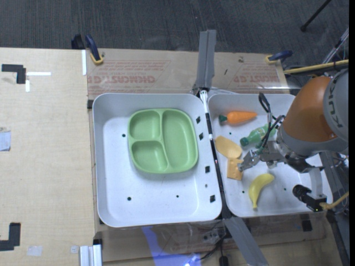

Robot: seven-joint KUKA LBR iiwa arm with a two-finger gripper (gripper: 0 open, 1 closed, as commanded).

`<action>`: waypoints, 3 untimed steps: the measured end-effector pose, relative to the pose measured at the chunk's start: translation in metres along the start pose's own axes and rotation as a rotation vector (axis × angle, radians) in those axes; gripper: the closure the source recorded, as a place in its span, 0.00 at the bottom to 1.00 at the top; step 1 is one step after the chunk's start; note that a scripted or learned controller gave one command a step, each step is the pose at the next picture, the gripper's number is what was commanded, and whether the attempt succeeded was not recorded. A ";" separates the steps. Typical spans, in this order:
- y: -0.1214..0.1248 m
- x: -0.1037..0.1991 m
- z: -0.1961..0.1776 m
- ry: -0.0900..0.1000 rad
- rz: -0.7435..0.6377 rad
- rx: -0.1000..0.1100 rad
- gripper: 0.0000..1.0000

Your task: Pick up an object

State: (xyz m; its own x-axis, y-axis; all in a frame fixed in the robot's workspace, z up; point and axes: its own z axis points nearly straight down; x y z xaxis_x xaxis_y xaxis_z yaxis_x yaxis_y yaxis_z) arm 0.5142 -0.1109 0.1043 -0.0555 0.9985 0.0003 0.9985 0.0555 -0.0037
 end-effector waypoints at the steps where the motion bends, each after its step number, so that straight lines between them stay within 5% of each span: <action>1: -0.037 0.015 0.013 0.000 -0.224 -0.001 0.00; 2: -0.036 0.014 0.005 0.000 -0.219 -0.002 1.00; 3: -0.036 0.014 0.005 0.000 -0.219 -0.001 0.00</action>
State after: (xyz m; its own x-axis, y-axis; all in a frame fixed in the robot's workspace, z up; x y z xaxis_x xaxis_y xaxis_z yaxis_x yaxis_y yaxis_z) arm 0.4772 -0.0993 0.0998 -0.2712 0.9625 0.0011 0.9625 0.2712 -0.0022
